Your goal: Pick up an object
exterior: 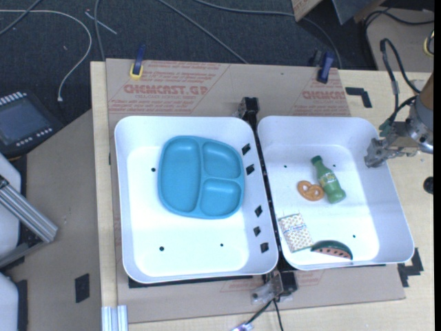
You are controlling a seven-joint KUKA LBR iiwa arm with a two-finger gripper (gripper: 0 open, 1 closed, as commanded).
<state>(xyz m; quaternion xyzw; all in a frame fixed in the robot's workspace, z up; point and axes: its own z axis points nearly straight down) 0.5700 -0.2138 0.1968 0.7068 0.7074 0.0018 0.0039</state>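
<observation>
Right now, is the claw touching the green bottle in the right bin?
Apart. The camera view shows the claw over the right bin's far right rim, with bare white floor between it and the green bottle.

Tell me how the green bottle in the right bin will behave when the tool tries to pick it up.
The green bottle lies on its side on the bin floor, so a nudge across its rounded body will probably roll it. It looks like smooth plastic, so likely light and somewhat slippery. The pretzel sits close beside it and may get knocked.
</observation>
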